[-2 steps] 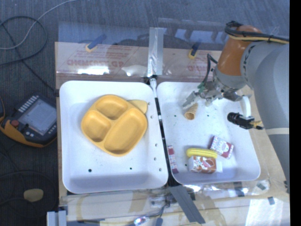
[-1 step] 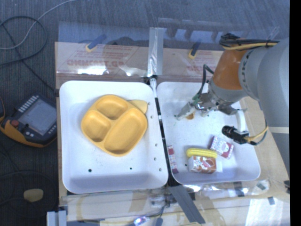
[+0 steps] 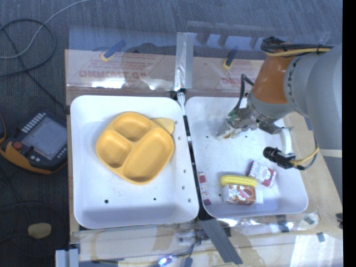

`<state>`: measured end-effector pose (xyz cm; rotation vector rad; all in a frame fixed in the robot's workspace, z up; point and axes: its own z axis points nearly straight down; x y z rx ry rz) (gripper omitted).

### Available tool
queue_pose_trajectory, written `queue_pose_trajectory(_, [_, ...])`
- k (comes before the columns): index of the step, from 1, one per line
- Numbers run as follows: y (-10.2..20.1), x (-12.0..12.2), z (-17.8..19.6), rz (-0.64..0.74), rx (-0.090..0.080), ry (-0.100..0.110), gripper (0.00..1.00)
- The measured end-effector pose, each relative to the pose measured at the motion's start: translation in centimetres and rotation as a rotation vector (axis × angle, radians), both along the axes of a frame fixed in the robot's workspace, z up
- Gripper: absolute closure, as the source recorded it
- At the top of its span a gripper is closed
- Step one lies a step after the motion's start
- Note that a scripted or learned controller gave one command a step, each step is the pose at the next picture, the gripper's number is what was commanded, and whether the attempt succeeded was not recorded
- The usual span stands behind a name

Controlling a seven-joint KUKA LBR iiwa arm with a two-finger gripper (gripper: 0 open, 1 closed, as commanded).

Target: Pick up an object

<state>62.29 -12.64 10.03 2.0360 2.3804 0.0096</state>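
My gripper (image 3: pixel 229 128) hangs low over the upper middle of the right bin (image 3: pixel 219 107), below the arm's orange band. Its fingertips (image 3: pixel 222 134) point down-left toward the bin floor, with nothing visible between them. Three small things lie near the right bin's front: a yellow banana-shaped piece (image 3: pixel 238 180), a red and white packet (image 3: pixel 241 194) right under it, and a small red and white carton (image 3: pixel 262 173) to their right. They sit well below and right of the gripper. In the left bin (image 3: pixel 89 204) rests a yellow divided plate (image 3: pixel 135 147).
A thin red and white stick (image 3: pixel 203 187) lies along the right bin's left wall. A black cable connector (image 3: pixel 276 155) dangles off the arm above the carton. An orange handheld pendant (image 3: pixel 34 142) lies on the floor to the left, outside the bins.
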Motion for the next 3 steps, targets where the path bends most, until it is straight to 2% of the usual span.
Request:
queue_pose_trajectory(1, [7.2, 2.3, 12.5, -0.134, 0.0, 0.014, 1.0])
queue_pose_trajectory(2, [2.1, -2.1, 11.4, 0.062, -0.001, 0.015, 1.0])
queue_pose_trajectory(3, [2.2, -2.1, 11.4, 0.062, -0.001, 0.015, 0.0])
